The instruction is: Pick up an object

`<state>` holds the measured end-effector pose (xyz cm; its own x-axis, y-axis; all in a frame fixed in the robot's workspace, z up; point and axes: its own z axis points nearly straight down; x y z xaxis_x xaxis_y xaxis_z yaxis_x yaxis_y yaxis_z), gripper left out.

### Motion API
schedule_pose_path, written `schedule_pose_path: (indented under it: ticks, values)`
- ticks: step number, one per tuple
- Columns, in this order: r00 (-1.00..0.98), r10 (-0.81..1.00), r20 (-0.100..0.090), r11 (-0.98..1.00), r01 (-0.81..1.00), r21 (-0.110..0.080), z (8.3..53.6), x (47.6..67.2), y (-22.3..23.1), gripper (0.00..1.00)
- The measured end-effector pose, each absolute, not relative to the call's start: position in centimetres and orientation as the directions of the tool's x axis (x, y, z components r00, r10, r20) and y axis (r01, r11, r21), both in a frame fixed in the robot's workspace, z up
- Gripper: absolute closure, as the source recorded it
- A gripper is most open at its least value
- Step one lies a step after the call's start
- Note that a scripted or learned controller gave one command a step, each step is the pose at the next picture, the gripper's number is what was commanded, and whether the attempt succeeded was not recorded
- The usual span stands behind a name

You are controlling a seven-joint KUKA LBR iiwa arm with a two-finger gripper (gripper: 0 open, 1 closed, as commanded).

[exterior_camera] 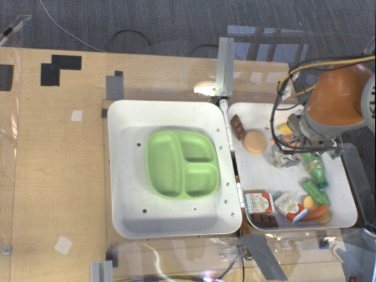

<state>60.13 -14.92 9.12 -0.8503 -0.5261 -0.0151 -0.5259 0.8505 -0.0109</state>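
Hovering over the right white bin [346, 184], my claw [286, 157], grip unreadable, sits just right of the round tan bun [255, 141]; clutter crowds the near wall.

The grey KUKA arm [352, 93] enters from three o'clock, its orange band [335, 96] sitting at about two o'clock from the view's centre. Below the band the wrist points steeply down, and the gripper [286, 157] hangs at the band's seven o'clock. Black and yellow cables [282, 98] loop off the wrist toward nine o'clock.
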Motion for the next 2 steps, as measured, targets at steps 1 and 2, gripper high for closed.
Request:
schedule_pose_path:
  ticks: [1, 2]
  values:
    - [-0.786, -0.619, -0.012, 0.786, -0.619, -0.01, 9.0, 62.2, -15.6, 0.0]
    - [-0.684, -0.729, -0.012, 0.684, -0.729, -0.016, 9.2, 58.7, -15.2, 0.0]
